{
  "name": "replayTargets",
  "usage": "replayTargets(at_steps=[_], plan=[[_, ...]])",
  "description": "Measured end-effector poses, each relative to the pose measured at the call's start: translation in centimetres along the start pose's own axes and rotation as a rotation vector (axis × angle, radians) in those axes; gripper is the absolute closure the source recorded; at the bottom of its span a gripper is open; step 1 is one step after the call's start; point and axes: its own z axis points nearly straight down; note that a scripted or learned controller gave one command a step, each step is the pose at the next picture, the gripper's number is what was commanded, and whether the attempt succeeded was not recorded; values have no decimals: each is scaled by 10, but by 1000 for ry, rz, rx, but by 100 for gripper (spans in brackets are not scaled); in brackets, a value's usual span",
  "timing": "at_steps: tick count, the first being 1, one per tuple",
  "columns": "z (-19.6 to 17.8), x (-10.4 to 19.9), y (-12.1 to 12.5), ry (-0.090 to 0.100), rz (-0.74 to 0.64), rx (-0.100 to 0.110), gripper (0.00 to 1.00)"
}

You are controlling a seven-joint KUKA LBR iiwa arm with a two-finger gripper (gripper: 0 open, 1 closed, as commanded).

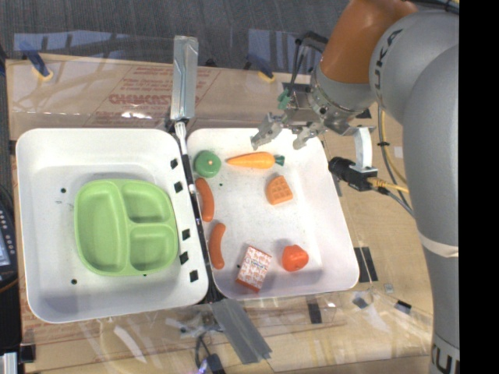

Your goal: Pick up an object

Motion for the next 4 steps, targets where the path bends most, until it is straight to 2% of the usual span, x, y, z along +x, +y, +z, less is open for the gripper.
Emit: replayTargets(at_steps=[1, 2, 3, 4], plan=[[102, -2, 13, 1, -109, 3, 0], [156, -63, 25, -1, 2, -2, 0], [152, -24, 8, 0, 38, -1, 0], [157, -48, -41, 0, 130, 0, 0]])
